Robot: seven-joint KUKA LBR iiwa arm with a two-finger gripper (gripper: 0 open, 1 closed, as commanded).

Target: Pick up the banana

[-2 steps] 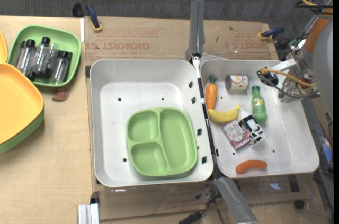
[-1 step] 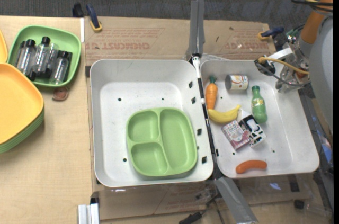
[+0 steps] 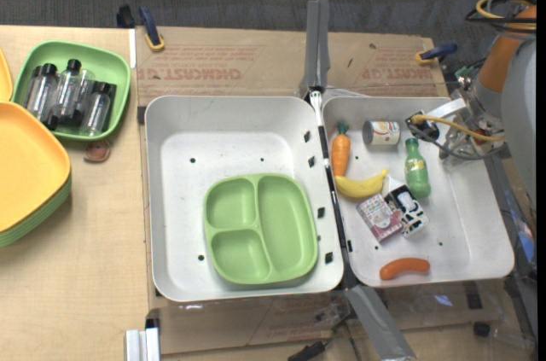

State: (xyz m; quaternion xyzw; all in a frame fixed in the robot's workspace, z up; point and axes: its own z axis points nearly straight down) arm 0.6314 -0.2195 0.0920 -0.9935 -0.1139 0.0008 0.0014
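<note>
Two shallow white bins were seen side by side on the counter (image 3: 94, 265), the left bin (image 3: 171, 180) holding a green divided tray (image 3: 260, 229) set flat near its front right part. In the right bin (image 3: 478, 240), the banana (image 3: 360, 183) was found lying on its side close to the bin's left wall, just below the carrot (image 3: 340, 152), which was pointed with its green top toward the far side. A small tin can (image 3: 381, 132) was placed on its side near the far wall, and a green bottle (image 3: 416, 169) was laid to the right of the banana. A pink packet (image 3: 381, 216) and a black-and-white patterned item (image 3: 408, 210) were lying together just below the banana, and a red-orange sausage (image 3: 404, 268) was lying near the front wall.

The arm (image 3: 508, 69) was seen at the right edge, and its end effector (image 3: 456, 135) was held over the far right part of the right bin, well apart from the banana, amid cables. Whether its fingers were parted or closed could not be told, and nothing was seen between them.

On the left of the counter, a green dish (image 3: 115, 78) with several dark-capped vials (image 3: 68, 97) was set beside a stack of orange plates (image 3: 30, 171).
</note>
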